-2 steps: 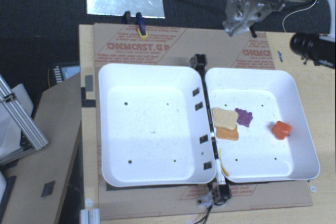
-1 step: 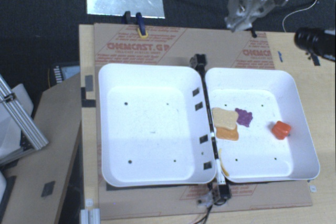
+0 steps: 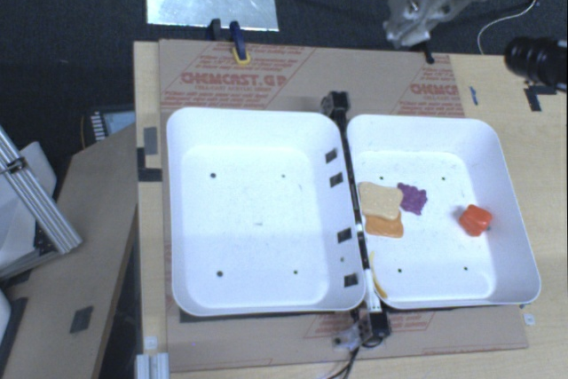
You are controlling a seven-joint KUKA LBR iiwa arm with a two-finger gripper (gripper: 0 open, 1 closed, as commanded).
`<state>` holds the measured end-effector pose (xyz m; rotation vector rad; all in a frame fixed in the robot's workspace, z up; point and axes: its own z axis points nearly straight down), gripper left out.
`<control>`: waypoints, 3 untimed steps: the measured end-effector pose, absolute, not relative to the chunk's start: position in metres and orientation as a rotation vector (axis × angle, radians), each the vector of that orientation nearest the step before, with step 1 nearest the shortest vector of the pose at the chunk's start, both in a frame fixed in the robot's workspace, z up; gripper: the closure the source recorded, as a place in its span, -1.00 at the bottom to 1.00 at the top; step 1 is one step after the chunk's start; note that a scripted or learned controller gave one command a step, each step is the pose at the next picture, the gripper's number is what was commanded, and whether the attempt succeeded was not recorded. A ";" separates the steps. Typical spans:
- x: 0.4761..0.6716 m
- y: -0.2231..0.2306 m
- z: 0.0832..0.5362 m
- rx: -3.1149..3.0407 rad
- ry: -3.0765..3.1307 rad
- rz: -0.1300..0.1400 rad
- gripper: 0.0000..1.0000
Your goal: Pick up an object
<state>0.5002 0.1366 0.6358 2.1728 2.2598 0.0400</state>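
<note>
Camera view: right bin (image 3: 497, 157) holds one bread slice (image 3: 381, 201), one purple piece (image 3: 412, 198), one orange piece (image 3: 475, 220); pincer (image 3: 410, 29) state unclear.

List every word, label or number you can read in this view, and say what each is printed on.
"CHEMCAST GP" in red, on the brown sheet under the bins, behind the left bin.
Red print of the same look on that sheet behind the right bin: too slanted and blurred to read with certainty.
Faint red print along the sheet's front edge: too small to read.
Nothing legible on the toy pieces or the gripper.
</note>
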 end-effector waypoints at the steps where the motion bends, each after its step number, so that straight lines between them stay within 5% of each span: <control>1: 0.500 0.137 0.647 2.169 2.262 0.044 1.00; 2: 0.500 0.137 0.647 2.169 2.263 0.043 -1.00; 3: 0.500 0.137 0.658 2.166 2.264 0.048 1.00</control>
